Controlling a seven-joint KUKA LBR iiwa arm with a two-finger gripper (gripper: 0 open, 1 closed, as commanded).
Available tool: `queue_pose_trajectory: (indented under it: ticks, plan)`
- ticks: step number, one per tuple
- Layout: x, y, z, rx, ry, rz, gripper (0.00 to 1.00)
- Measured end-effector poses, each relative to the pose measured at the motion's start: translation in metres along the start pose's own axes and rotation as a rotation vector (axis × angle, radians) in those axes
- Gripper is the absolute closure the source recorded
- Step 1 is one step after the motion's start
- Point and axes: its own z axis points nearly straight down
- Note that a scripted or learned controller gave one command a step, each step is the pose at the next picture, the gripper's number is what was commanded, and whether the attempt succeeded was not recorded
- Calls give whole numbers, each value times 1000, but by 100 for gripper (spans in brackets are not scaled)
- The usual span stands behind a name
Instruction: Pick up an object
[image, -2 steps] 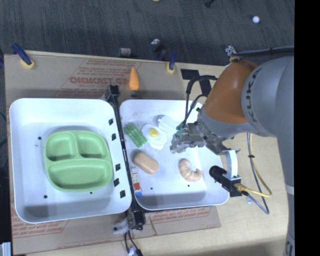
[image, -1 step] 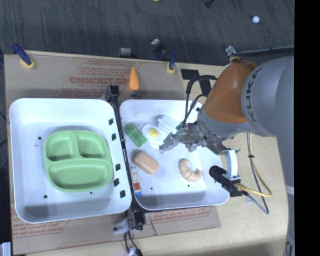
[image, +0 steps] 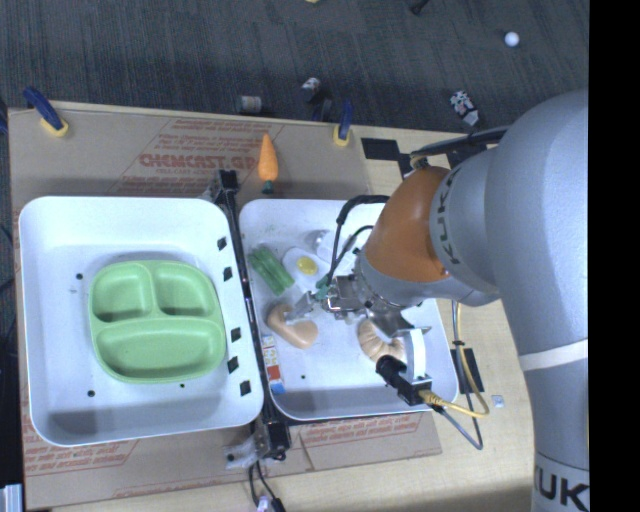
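Two white bins sit side by side on your table; your arm (image: 470, 240) reaches in from the right and bends down over the right bin (image: 330, 400), its orange band above the wrist. The jaws (image: 340, 295) hang low near the bin's middle, but you cannot tell how they stand, nor whether they have anything.

Just beside them lies a tan, rounded object (image: 292, 327), on the bin floor. A green ridged piece (image: 270, 268) lies further up, a yellow-and-white item (image: 303, 265) next to it. The left bin (image: 50, 400) holds a green divided tray (image: 155, 320).
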Motion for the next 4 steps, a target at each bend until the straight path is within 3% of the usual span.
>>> queue_pose_trajectory:
  ticks: [1, 2, 3, 4]
  plan:
    - [1, 1, -11, 0, 0, -9, 100]
    - [-35, -50, -82, 9, -1, 1, 100]
    - [7, -3, -175, 3, -2, -2, 100]
    - [-25, 57, -79, 14, 0, 0, 100]
